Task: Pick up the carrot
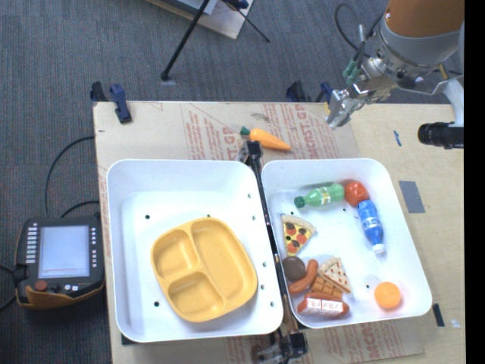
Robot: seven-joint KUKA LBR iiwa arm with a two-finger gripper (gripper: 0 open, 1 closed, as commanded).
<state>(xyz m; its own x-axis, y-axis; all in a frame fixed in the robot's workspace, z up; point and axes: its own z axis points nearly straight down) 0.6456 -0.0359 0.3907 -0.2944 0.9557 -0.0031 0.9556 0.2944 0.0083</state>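
The carrot, orange with a green top, lies on the bare bench board just behind the two bins, near where they meet. My gripper hangs above the board to the right of the carrot, behind the right bin's far edge, and clearly apart from it. Nothing shows between its fingers.
The left bin holds a yellow divided plate. The right bin holds a green bottle, tomato, blue bottle, pizza slice, sausages, waffle and an orange ball. Blue clamps stand at the board's back edge.
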